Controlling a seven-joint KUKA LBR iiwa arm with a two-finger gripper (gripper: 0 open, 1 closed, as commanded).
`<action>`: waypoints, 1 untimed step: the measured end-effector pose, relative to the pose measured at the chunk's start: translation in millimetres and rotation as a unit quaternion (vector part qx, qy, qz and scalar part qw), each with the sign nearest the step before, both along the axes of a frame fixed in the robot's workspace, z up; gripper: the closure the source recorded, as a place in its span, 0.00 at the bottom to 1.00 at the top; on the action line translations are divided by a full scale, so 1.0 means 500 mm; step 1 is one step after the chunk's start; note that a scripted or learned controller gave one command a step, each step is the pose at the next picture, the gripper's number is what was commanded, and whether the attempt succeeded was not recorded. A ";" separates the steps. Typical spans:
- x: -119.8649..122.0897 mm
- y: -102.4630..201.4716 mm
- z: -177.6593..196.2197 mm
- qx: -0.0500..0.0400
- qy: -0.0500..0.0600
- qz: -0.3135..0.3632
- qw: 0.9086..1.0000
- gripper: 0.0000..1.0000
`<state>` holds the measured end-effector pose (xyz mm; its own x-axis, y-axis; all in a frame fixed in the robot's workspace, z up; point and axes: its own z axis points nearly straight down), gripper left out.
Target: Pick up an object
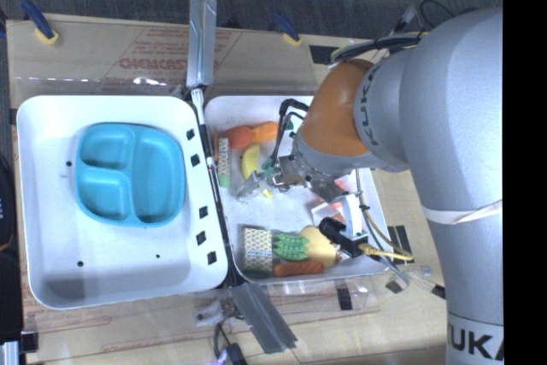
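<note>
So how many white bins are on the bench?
2. The left bin holds a blue divided tray. The right bin holds the toy clutter, with the arm over it.

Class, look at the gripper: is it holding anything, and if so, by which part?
It cannot be told: the gripper is low in the right bin beside the banana.

The arm (427, 98) is reached in from the right; the wrist is bent down. The gripper (261, 181) is held low.
</note>
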<state>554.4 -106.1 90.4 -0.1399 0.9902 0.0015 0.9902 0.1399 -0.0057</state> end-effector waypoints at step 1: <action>0.001 0.000 0.019 0.000 0.001 0.002 1.000 1.00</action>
